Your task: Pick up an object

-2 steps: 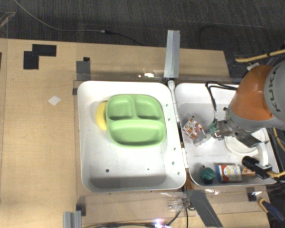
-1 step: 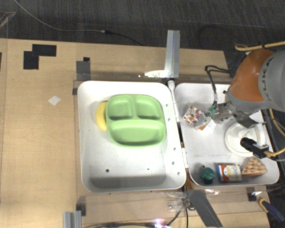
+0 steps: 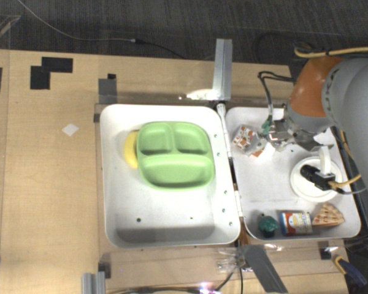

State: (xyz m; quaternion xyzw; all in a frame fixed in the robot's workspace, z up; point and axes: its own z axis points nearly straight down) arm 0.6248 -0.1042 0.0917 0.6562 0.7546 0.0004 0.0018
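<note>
I saw the gripper (image 3: 276,133) low in the right white bin (image 3: 264,195), its state unclear to me, beside a crinkled multicoloured packet (image 3: 246,139), green divided plastic tray (image 3: 174,154) in left bin.

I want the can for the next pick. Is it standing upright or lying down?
Lying down. The can shows its long labelled side along the right bin floor, between a green object and a pizza slice.

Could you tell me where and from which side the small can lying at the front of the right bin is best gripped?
Probably across the middle of the small labelled can, from above. It lies on its side, with a dark green object and a triangular waffle-patterned piece at its ends, so its long sides are freer.
</note>
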